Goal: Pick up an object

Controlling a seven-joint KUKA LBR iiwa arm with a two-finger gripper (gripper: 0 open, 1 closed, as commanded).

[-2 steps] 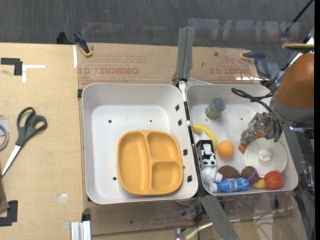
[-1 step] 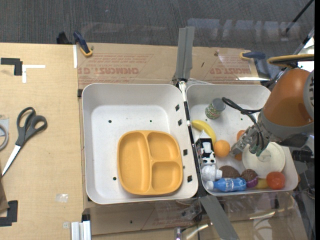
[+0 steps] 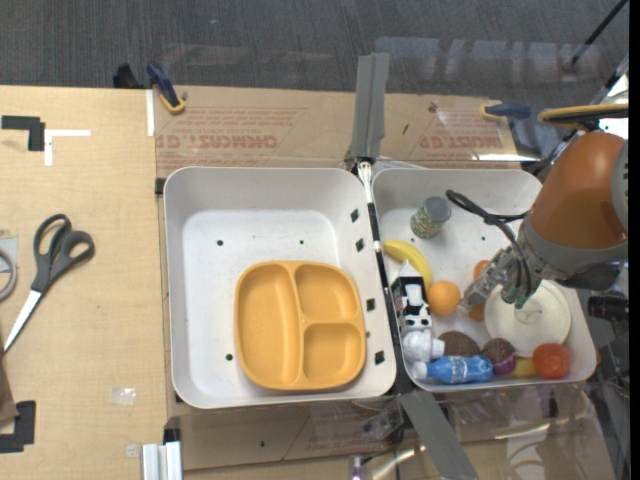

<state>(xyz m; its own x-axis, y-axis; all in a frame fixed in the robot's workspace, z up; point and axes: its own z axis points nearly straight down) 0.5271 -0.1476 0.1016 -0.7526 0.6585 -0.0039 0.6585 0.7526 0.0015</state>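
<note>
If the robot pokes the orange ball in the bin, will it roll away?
Probably a little. The orange ball looks round and smooth, so a push would likely start it rolling. It shouldn't go far, though: the banana and a black-and-white toy sit close by. It may also slip from the gripper.

A robotics lab: taped cardboard (image 3: 300,128) lining a plywood bench (image 3: 80,268), clamps (image 3: 165,86), and scissors (image 3: 45,268) lying loose.

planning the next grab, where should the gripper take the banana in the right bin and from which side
Judging by its pose, grip the banana across its middle, coming straight down from above. It lies flat on the bin floor, curved and narrow, so fingers can close across its width. The bin wall sits close on its left, so avoid a sideways approach.
</note>
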